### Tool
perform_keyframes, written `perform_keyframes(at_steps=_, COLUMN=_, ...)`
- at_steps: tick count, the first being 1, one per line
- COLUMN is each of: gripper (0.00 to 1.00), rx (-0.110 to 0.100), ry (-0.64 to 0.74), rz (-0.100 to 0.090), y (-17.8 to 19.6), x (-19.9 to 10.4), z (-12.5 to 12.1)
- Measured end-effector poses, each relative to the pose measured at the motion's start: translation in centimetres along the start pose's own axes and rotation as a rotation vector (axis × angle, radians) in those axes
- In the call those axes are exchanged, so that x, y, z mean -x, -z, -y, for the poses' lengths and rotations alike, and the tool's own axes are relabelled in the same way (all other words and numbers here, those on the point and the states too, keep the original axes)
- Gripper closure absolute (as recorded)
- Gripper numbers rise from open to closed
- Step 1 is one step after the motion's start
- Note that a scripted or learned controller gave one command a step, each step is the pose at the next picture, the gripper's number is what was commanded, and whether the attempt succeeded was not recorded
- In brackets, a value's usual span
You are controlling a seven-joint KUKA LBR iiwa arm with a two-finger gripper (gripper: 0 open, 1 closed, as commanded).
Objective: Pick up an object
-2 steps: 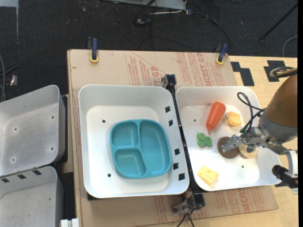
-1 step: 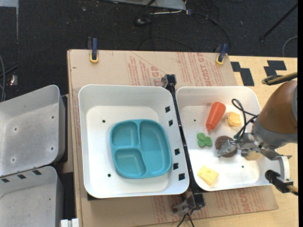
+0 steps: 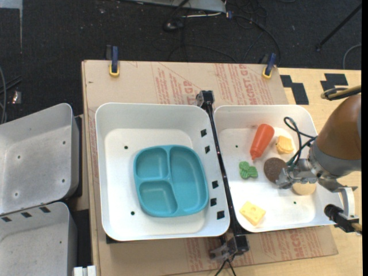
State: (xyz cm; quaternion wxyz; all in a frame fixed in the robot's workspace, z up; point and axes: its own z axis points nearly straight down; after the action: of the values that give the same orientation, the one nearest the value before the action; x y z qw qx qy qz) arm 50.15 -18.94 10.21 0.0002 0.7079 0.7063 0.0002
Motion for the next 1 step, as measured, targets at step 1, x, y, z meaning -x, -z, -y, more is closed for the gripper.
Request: perform_keyframes(at_steps=1, gripper=1.0, rx=0.004, ry=0.004, rz=0.003, y=6.13, x=0.64, z=-0.22)
